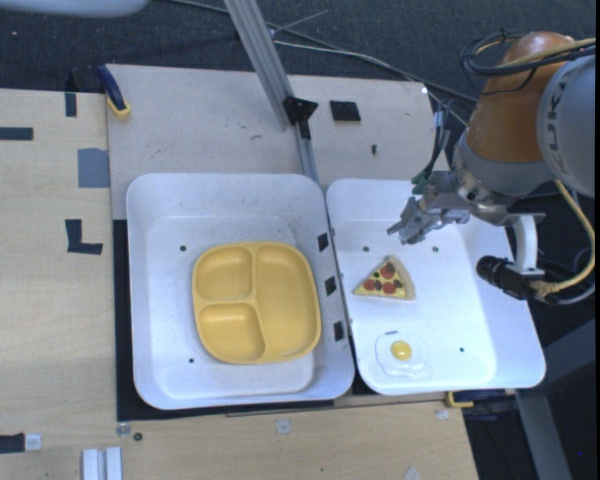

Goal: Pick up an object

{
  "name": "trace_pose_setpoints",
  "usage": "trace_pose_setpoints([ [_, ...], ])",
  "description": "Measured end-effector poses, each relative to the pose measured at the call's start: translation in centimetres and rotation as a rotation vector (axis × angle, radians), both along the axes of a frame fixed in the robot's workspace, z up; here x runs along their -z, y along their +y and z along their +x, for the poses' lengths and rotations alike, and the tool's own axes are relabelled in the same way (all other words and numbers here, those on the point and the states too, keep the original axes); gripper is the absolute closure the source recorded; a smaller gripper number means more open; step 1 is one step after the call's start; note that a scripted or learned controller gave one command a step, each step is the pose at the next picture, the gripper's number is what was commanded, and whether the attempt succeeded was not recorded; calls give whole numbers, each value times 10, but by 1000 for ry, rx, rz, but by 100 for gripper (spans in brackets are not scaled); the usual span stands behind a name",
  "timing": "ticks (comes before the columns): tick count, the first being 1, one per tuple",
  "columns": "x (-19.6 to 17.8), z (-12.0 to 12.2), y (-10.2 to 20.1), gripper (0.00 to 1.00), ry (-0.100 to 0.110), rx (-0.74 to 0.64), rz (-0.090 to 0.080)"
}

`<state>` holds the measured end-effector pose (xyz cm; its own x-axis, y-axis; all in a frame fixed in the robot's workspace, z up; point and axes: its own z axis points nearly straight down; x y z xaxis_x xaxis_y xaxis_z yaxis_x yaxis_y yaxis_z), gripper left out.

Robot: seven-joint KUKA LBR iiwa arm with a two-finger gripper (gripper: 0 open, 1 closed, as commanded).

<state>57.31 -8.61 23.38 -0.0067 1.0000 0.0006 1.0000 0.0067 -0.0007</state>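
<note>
A toy pizza slice (386,280) lies flat in the middle of the right bin (500,358). A toy fried egg (399,353) rests near that bin's front edge. My gripper (410,227) hangs over the right bin's back part, up and to the right of the pizza slice. Its fingers point down-left toward the slice, with nothing visible between them. The grey and orange arm comes in from the right.
A yellow divided plate (255,301) lies in the left bin (155,268). A slanted metal pole (265,53) stands behind the bins. Black cables and a connector (505,273) hang at the right bin's right edge.
</note>
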Motion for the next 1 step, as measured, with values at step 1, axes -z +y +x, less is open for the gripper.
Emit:
trace_pose_setpoints([
  [1,-7,19,49,100,0,0,1],
])
